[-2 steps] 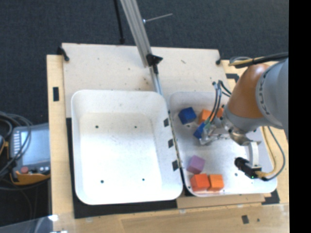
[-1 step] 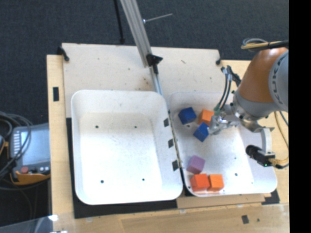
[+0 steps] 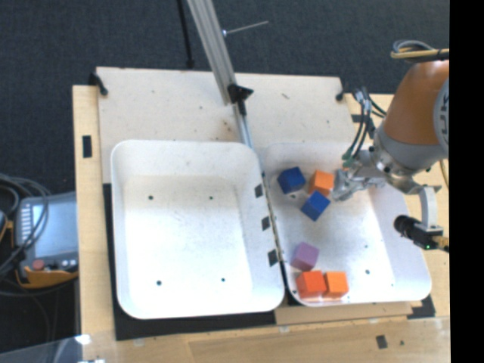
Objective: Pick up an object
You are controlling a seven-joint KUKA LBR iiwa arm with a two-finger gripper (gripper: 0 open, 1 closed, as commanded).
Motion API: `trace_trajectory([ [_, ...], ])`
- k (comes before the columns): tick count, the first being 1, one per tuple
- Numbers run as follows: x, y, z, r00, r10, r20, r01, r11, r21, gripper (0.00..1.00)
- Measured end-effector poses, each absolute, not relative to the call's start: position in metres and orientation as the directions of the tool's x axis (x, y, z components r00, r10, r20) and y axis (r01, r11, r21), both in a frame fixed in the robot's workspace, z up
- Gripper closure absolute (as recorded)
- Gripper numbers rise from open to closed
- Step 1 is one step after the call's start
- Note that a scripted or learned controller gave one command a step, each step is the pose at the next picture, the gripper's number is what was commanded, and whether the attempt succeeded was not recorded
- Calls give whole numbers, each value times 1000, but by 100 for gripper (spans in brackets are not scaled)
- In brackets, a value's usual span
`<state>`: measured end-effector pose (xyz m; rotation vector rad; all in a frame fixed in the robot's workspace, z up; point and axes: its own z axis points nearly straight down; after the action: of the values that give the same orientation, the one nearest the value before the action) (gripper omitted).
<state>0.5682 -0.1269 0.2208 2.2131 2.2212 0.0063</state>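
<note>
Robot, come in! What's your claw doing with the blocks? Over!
Gripper low in right bin, beside small orange block. Nothing seen held. Two blue blocks crowd close.

No legible text or labels

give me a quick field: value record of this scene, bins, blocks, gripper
left bin: white, shallow, no blocks seen in it
right bin: white, shallow, holds all the blocks
far cluster: blue block, small orange block, second blue block, close together
middle: purple block, alone
near edge: red-orange block and orange block, side by side
gripper: over the right bin, just right of the small orange block
held object: none visible
</note>
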Motion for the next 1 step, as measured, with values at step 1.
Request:
trace_trajectory([
  [1, 574, -123, 267, -4, 1000, -1, 1000, 4, 7, 100],
])
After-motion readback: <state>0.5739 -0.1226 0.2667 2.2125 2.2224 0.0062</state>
